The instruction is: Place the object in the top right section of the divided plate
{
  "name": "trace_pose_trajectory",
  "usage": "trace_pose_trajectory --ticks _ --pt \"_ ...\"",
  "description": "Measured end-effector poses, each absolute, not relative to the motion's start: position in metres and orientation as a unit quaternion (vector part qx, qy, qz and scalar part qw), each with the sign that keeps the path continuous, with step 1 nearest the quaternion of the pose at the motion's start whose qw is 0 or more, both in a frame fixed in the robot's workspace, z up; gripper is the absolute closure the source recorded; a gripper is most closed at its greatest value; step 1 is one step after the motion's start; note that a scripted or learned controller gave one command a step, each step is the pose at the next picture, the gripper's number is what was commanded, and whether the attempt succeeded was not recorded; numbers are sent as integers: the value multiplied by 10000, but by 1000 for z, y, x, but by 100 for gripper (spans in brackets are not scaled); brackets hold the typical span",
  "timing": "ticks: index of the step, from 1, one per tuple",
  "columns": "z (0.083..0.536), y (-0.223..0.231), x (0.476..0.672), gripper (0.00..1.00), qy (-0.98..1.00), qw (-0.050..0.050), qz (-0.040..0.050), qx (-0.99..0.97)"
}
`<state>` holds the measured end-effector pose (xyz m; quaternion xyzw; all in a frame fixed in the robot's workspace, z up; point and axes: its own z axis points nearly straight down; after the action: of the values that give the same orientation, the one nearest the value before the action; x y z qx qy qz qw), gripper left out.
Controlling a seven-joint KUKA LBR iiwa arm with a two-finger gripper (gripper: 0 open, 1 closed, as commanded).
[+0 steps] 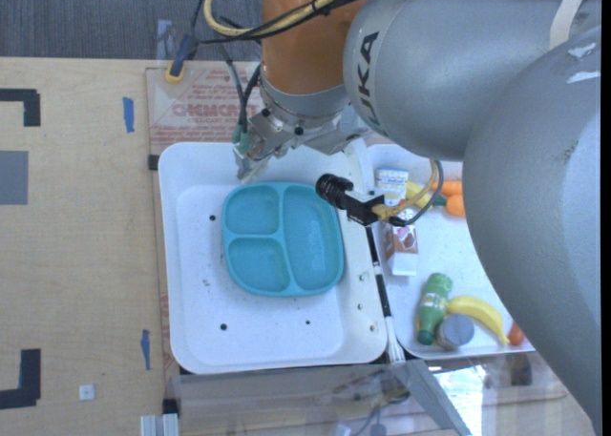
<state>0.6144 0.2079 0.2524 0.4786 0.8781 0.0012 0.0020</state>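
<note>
The arm (477,91) was a bulky thing, its casing a smooth pale grey with a soft sheen, rounded like thick pipe. Dark letters reading "KA" showed on the grey shell near the wrist. Above the wrist sat a glossy orange band (310,14), domed and broad. Black and yellow cables (286,5) looped over the orange part and ran along the grey casing. Below it came a ribbed metal collar, then the small gripper (250,150), greenish and metallic.
</note>
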Motion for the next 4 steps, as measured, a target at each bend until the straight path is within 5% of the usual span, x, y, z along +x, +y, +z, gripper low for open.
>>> trace_pose_trajectory --ticks 1,2,3,4 --pt "252 208 614 0 8782 18 12 4784" --pt "263 209 615 100 8787 43 26 4774" --pt "263 210 615 0 8787 41 26 4774" --pt "248 215 613 0 9131 3 -2 4078"
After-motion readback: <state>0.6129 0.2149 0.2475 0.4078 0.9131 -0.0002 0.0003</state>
